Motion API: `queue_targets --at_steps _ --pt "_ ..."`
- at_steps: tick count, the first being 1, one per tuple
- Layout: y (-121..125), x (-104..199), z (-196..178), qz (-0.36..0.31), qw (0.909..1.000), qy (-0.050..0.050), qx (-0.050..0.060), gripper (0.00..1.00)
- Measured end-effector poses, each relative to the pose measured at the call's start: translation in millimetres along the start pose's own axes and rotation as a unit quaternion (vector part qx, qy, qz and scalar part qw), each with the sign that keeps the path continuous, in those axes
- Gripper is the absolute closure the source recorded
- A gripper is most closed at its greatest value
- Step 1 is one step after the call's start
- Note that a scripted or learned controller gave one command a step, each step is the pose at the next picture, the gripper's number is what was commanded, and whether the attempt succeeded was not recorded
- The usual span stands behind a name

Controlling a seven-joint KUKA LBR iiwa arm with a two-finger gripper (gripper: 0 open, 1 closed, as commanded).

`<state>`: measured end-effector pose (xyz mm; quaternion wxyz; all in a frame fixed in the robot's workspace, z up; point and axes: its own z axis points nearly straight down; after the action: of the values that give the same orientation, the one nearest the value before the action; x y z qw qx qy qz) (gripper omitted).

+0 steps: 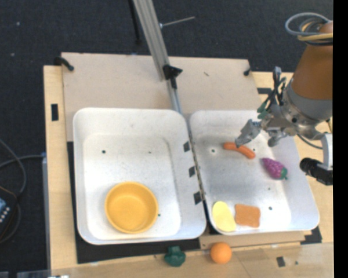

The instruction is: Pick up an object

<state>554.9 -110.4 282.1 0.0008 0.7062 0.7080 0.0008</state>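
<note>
Orange ball (220, 252) beside green toy (174, 256) on bench.

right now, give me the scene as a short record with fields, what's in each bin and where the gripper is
left bin: yellow bowl near its front
right bin: toy carrot, purple toy grapes, pale yellow piece, orange block
outside the bins: orange ball and small green object on the bench, in front
gripper: over the right bin, just above and right of the toy carrot
held: nothing seen between its fingers
</note>
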Motion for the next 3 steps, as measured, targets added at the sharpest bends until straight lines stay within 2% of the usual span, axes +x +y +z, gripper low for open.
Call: queue_targets --at_steps 1,2,3 --pt "0.1 0.0 0.0 0.001 1.0 0.0 0.0 0.0" --pt "-5.4 6.6 51.3 0.002 1.0 0.0 0.0 0.0" --pt "3.9 5.2 105.7 0.002 1.0 0.0 0.001 0.0"
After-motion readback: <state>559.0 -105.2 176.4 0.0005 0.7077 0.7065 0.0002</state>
